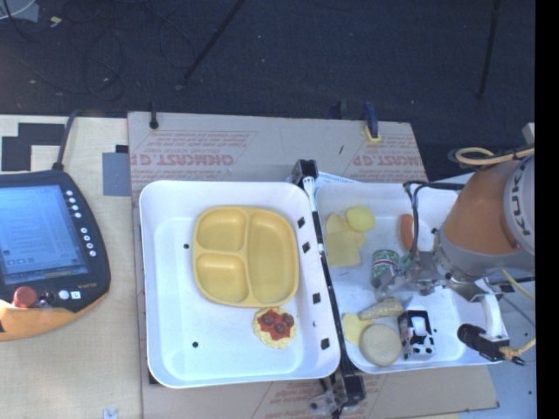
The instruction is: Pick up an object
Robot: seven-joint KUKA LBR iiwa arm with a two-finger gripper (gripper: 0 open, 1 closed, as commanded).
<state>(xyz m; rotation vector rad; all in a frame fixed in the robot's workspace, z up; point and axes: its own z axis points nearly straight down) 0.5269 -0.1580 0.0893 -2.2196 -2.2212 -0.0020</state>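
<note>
Gripper [403,279] hung low in the right bin [437,356]; whether it was spread or pinched we could not tell. Beside it we logged a small green can [384,264], a black-and-white cow toy [418,334] and a round tan disc [380,344]. Left bin [166,321] carried a glossy yellow divided plate [245,255] and a toy pizza [275,326]. Both bins sat on cardboard [262,151]. Grey arm [480,225], orange-banded, entered from the right.

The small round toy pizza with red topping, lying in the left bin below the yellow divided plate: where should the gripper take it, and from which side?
Grip the small round toy pizza across its outer rim, coming straight down from above. It lies flat on the floor of the left white bin, so only its edges offer opposing faces. Bare floor shows left and right of it, while the yellow divided plate sits close above, so probably set the fingers left and right.
</note>
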